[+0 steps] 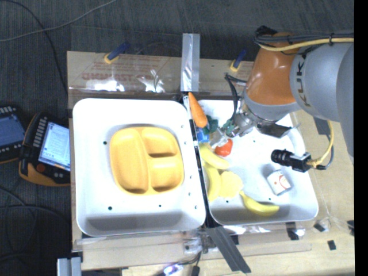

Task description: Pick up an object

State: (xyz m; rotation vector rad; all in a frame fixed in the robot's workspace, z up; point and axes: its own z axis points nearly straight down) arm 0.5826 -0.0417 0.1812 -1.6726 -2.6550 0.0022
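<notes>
From the overhead camera, the arm's hand (229,132) sits low in the right bin (299,209), right by a small red-orange object (225,148) and a carrot (198,111) on the divider. Honestly can't tell whether it's gripping anything. Banana (260,205) lies near the front; yellow tray (147,158) fills the left bin (92,211).

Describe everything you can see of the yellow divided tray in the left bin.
The yellow divided tray looks like smooth moulded plastic, with rounded corners and three hollows: one long one on the left, two smaller on the right. It lies flat, right way up, near the middle of the left bin, touching only the bin's floor. Nothing lies in it.
</notes>
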